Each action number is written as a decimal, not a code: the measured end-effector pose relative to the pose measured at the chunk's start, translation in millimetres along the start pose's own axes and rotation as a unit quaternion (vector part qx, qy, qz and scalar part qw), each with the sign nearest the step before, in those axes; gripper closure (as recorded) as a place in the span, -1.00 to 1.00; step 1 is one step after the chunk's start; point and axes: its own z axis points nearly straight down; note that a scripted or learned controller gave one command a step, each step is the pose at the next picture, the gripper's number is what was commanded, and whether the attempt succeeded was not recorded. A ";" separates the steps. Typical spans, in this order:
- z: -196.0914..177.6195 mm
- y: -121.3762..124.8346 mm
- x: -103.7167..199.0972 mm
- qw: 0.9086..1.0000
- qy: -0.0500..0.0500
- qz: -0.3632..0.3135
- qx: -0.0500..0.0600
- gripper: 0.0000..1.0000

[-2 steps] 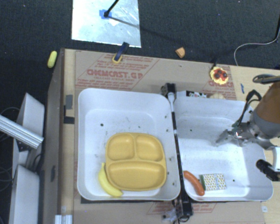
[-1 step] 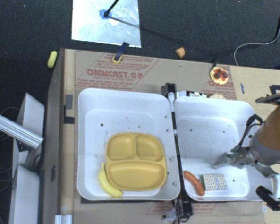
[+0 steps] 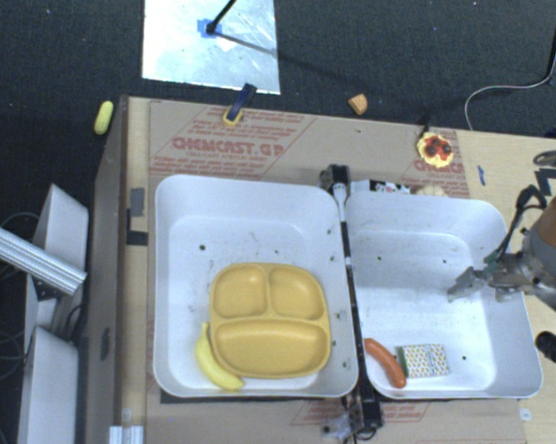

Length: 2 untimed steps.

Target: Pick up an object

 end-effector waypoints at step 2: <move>-64.1 21.4 30.2 1.000 0.001 -0.001 0.000 1.00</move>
